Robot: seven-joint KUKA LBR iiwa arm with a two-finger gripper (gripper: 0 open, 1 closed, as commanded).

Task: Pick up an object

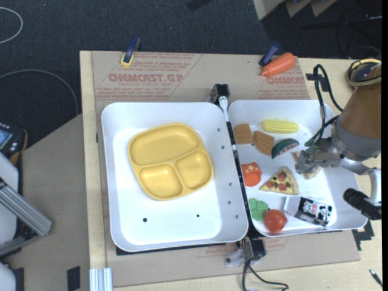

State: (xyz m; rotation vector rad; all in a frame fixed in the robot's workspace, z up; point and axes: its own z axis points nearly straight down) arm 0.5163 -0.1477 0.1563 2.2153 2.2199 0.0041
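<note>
- So the claw [310,162] is down low in the right bin [339,117], over toward its right side, with the orange-banded arm [362,117] coming in from the right.
- Honestly I can't tell from this angle whether the claw is spread or pinched shut, and I can't see anything held in it (it's all a grey blur of metal down there).
- Nearest candidates: the pizza slice [280,182] just left of and nearer than the claw, and the watermelon wedge [285,146] just left of it on the far side. Either could be the target.
- Rest of that bin: corn cob [280,126] at the far end, two brown bread-looking pieces [254,138], a small red-orange item [251,173], a green leafy thing [259,207], a tomato [274,220] and a black-and-white packet [314,210] at the near end.
- Left bin [121,180] just has the yellow divided plate [170,161]. The carrot [279,65] sits out on the counter [182,74] beyond the bins.
- What could go wrong, I reckon: the toys are packed close, so closing could shove the pizza aside or nip two things at once. The pizza is flat, so it could easily slip out. Also the claw is near the bin's right wall, so it could bump the rim.
</note>
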